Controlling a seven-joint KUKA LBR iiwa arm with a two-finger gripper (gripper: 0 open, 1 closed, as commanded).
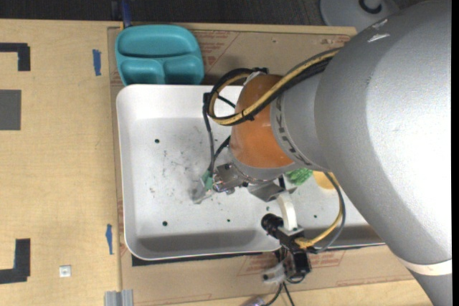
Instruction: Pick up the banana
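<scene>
Yellow at the bin's right edge is probably the banana, half under the arm. Your gripper is mid-bin; I cannot tell its state. Move it right before you grasp.

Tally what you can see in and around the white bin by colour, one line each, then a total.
Teal: 1, the teal tray behind the bin.
Green: 1, a green item beside the arm.
Yellow: 1, a yellow item, mostly hidden.
White: 1, the white bin.
Total: 4
</scene>
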